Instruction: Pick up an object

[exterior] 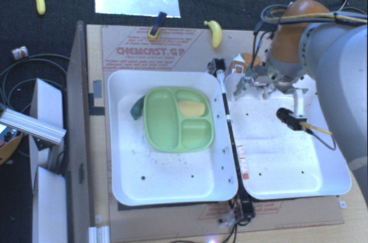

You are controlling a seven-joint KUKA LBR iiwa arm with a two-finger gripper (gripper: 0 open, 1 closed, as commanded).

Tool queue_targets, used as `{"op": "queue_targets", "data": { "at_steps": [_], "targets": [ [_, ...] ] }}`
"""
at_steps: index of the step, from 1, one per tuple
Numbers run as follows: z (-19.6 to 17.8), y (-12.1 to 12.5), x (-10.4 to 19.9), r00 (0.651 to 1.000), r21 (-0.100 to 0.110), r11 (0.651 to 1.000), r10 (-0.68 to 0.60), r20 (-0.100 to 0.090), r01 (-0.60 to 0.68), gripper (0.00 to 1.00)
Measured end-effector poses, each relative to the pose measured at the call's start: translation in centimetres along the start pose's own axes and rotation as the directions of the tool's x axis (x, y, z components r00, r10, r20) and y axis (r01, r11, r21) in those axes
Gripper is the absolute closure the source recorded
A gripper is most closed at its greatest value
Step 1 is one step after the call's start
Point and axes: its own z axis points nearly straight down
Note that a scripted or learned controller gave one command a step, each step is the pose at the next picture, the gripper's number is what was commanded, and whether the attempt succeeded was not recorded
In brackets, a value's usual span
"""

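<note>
Claw (pixel 253 84) low over right bin (pixel 287 178), grip state unclear; yellow block (pixel 191 108) on green tray (pixel 172 127) looks light, rigid, pinch its long sides.

One fixed camera looks down at a slant on two shallow white plastic bins (pixel 172 187), from moderately far.
</note>
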Motion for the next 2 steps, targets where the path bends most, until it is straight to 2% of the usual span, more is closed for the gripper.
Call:
{"op": "queue_targets", "data": {
  "at_steps": [1,2],
  "targets": [
    [1.1,-1.0,-2.0,1.000,0.003,1.000,0.009,0.000,-0.009,0.00],
    [1.0,0.1,-2.6,1.000,0.001,1.000,0.005,-0.001,-0.005,0.00]
  ]
}}
